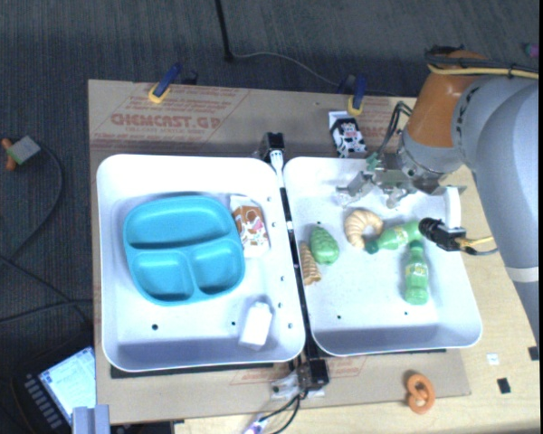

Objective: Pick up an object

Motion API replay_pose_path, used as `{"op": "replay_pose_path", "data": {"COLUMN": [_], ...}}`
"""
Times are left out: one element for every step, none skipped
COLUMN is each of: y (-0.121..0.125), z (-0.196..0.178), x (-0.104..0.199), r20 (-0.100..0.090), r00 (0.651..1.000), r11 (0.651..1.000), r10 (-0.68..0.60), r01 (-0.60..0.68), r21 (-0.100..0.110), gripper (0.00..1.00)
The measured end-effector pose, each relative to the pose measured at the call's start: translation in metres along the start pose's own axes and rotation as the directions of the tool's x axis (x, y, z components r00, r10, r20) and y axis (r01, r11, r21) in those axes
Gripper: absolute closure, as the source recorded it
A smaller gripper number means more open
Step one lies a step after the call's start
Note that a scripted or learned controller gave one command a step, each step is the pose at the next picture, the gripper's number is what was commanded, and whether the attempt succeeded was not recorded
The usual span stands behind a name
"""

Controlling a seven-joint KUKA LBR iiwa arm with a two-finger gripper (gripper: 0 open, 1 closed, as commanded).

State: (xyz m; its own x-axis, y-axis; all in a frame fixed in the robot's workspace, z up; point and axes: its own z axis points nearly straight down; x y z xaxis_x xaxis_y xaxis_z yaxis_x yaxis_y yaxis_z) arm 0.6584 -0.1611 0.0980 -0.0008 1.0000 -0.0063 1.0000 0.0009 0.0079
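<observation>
You're looking down on the bench [163, 120] and its two white bins. The arm [489, 143] comes in from the right, orange band [434, 107] showing, and the tool [380, 183] hangs low over the far part of the right bin [389, 333]. You cannot tell from this angle whether the tool is open or closed; nothing is seen between its tips.

Take the tool as your landmark. Just beside it on the near side lies the croissant [360, 224], the closest object. Touching the croissant's near-right end is a green toy [389, 239]. Further toward the near-right of the tool lies the green bottle [416, 274], flat on the bin floor. To the near-left of the tool sits a green leafy piece [324, 244], and past that, against the bin's left wall, a tan ridged piece [308, 262].

Well to the left of the tool, the left bin [118, 333] holds a blue divided tray [183, 247], a small brown-and-white packet [250, 226] beside the tray, and a white block [256, 324] near the front.
</observation>
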Motion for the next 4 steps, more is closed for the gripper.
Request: {"op": "replay_pose_path", "data": {"y": [0.012,0.013,0.012,0.01], "z": [0.01,-0.001,-0.001,0.007], "x": [0.049,0.048,0.048,0.067], "r20": [-0.004,-0.001,-0.001,-0.005], "r00": [1.0,1.0,1.0,1.0], "r11": [1.0,1.0,1.0,1.0], "r10": [-0.001,-0.001,-0.001,0.0], "r01": [0.001,0.001,0.001,0.0], "r21": [0.003,-0.001,0.0,0.009], "gripper": [0.0,1.0,0.0,0.0]}}
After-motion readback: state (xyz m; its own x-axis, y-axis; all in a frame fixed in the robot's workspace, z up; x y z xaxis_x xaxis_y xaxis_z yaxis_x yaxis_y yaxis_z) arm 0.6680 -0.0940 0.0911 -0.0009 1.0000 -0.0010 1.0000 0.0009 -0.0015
